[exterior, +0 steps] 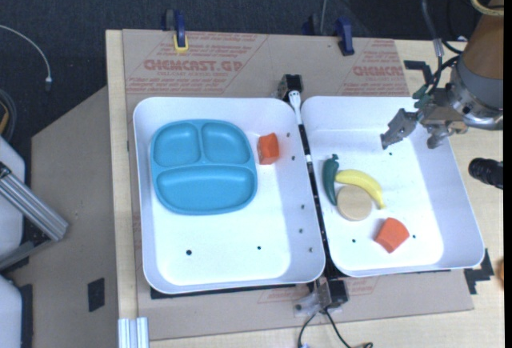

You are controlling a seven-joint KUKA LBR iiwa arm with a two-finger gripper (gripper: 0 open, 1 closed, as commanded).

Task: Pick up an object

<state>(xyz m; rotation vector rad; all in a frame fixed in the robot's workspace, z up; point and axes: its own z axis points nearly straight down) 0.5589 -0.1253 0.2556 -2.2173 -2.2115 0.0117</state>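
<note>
Broadly, one wooden bench [240, 58] carries two shallow white bins side by side, the left bin [224, 258] and the right bin [448, 202], their inner edges touching along a dark seam. Two blue clamps [178, 25] grip the bench's far edge. One grey arm [484, 58] reaches in from the right, and its gripper [416, 130] hangs over the far part of the right bin with its two fingers spread apart and nothing between them. In the left bin lies one blue divided plate [205, 166] with three compartments, and just beside its right rim stands one small orange block [269, 148], close to the plate though I cannot tell if they touch. The right bin holds four things: one red-orange wedge [392, 234] near the front, apart from the rest; one tan round disc [354, 203]; one yellow banana [362, 185] lying against the disc's far edge; and one green pepper [330, 178] touching the banana's left end, close to the bin's left wall. All four sit nearer the camera than the gripper, well apart from it.
</note>
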